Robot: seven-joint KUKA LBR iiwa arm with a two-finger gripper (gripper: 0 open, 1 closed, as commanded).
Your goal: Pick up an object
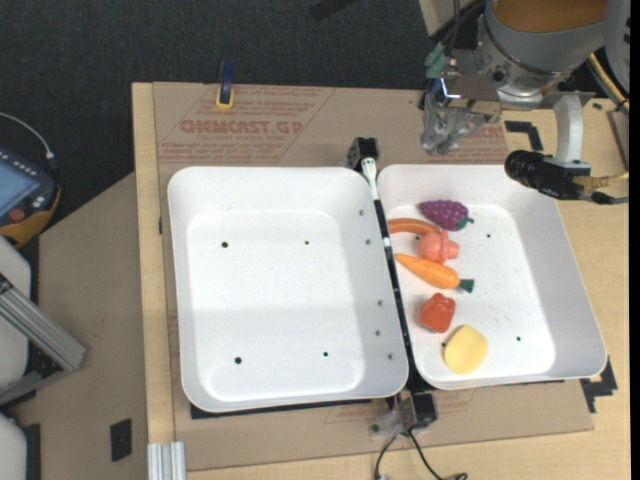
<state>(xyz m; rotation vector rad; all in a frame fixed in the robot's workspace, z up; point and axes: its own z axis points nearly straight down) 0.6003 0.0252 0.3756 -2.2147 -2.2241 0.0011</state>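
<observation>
Taking the right bin [560, 258] as my landmark, everything I could pick lies along its left half, close to the divider. At its near edge sits a yellow lemon-like fruit [465, 349], and just beyond it a red pepper [437, 312]. Past that lies a carrot [428, 270], its long axis slanting from the divider side toward the bin's middle, green tip pointing inward. Touching it is a small pink piece [439, 247], then an orange sausage-shaped piece [412, 226], and farthest in, a purple bunch of grapes [444, 212]. My fingers [445, 133] hang beyond the bin's far rim, above the counter [300, 128], grasping nothing; whether they are spread or closed I cannot tell. The grapes lie nearest me, so I judge I must come toward the near side and down.
</observation>
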